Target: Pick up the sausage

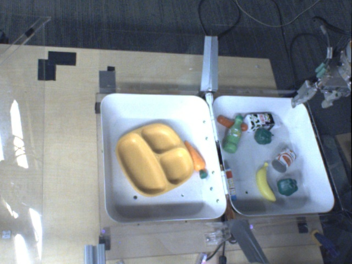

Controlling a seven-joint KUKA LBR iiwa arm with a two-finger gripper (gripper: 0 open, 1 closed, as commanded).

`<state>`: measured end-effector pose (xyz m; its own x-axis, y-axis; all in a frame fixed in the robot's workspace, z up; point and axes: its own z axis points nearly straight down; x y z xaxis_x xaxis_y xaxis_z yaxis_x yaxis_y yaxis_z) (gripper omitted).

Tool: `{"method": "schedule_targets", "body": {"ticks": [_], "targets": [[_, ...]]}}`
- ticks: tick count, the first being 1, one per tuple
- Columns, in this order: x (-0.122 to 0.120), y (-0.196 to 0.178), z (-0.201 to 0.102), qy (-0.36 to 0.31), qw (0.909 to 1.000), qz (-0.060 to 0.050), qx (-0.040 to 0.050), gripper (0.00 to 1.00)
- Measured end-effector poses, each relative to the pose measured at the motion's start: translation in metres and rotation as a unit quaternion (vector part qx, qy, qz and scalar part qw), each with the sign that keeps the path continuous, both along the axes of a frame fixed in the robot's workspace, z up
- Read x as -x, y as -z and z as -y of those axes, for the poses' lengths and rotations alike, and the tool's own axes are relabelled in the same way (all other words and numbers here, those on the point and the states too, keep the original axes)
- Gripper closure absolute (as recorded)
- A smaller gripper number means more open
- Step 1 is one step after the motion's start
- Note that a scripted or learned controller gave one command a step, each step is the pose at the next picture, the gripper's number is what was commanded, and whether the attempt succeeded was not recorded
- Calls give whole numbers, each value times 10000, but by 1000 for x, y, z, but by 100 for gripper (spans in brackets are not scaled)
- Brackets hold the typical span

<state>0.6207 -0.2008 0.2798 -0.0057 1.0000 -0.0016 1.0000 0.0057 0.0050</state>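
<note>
Lighting evenly and brightly from above, washing out both white bins point(159, 210) almost to blank. Glaring in pale streaks off a clear sheet point(19, 142) at the left. Casting only soft, short shadows under the yellow tray point(154, 158). Darkening toward the far floor point(110, 10). Blurring slightly throughout, smearing small labels and the right edge.

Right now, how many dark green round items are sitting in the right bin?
2. One green item lies near the bin's top, just below the black-and-white carton. The other green item sits lower right, beside the banana. Nothing seems to hide more.
</note>
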Motion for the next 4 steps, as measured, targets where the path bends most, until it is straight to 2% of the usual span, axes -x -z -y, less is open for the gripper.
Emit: {"method": "schedule_targets", "body": {"ticks": [1, 2, 3, 4], "targets": [[-15, 140, -66, -601, 9982, -9, -4, 0], [-49, 166, -94, -959, 9953, 140, 47, 0], [-56, 170, -97, -1688, 9855, 96, 122, 0], [-54, 171, -93, -2212, 9751, 46, 124, 0]]}}
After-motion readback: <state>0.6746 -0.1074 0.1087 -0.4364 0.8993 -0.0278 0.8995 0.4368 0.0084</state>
